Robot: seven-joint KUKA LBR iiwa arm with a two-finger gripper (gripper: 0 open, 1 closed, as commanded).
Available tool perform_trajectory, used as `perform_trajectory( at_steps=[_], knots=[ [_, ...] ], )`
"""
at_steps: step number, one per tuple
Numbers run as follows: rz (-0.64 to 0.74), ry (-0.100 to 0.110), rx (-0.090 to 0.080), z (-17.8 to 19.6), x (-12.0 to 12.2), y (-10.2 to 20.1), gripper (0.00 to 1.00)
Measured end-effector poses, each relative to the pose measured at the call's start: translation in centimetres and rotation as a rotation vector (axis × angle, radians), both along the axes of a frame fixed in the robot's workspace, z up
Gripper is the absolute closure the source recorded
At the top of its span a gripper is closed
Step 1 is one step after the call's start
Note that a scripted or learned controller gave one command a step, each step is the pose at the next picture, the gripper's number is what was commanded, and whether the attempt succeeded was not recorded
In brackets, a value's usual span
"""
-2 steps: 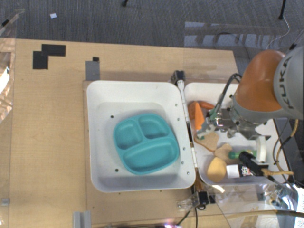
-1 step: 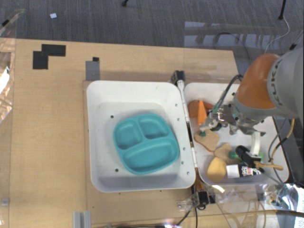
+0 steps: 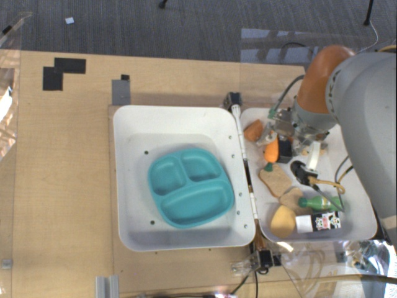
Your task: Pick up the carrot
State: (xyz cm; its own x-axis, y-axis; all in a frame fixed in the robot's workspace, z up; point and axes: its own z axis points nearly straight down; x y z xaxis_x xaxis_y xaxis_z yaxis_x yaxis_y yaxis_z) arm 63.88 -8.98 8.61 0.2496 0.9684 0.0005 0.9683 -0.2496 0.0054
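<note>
The carrot (image 3: 271, 150) lies in the upper left part of the right bin (image 3: 355, 177), right of centre in the frame, its green end pointing down the picture; it sits close to that bin's left wall, with a narrow strip of bare floor between; the gripper (image 3: 282, 140) stands just beside it on the right, so near that contact cannot be judged, and whether the gripper is open or closed cannot be told from this slant; the grey arm (image 3: 366, 117) covers the bin's upper right corner and right side, so open room there is hidden; a brown roll (image 3: 253, 130) lies just up and left of the carrot, in the corner; a tan flat slice (image 3: 275, 180) lies just below the carrot's green end, with a smaller tan piece (image 3: 290, 197) touching it lower right; farther down lie a green bottle (image 3: 319, 202), a yellow rounded lump (image 3: 282, 221) and a black-and-white carton (image 3: 322, 221), crowding the bottom edge; the left bin (image 3: 133, 185), mid-frame, holds a teal divided plate (image 3: 189, 188) with bare floor all round.
</note>
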Motion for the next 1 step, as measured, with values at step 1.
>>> perform_trajectory(
  at_steps=[1],
  knots=[
    [0.007, -0.007, 0.002, 1.7, 0.35, 0.11, 1.0]
  ],
)
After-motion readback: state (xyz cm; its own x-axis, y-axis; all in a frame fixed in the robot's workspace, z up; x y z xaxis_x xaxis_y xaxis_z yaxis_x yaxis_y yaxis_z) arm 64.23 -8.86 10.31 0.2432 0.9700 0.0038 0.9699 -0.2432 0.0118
